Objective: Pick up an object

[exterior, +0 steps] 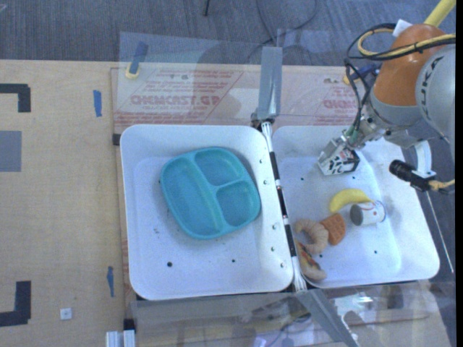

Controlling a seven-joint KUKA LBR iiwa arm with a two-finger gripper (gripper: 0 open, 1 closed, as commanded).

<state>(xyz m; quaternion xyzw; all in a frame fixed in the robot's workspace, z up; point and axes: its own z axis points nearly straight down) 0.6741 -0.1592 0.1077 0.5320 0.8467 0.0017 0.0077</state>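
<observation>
While the end effector (338, 157) hovers in the right bin (412, 266), whether open or closed cannot be told, a banana (348, 199) lies near below; approaching, it next needs lowering onto something.

Two white bins are sitting on a tan bench (58, 215). The left bin (137, 266) is holding a turquoise divided plate (210, 191). In the right bin (412, 259), a yellow banana (349, 198) is lying at its centre, a white cup (367, 213) with a grey mouth and red marks at the banana's four o'clock, and orange and tan food pieces (323, 231) at its seven o'clock. The gripper (338, 158) is showing white with black spots. The arm's band (405, 74) is glowing orange.
</observation>
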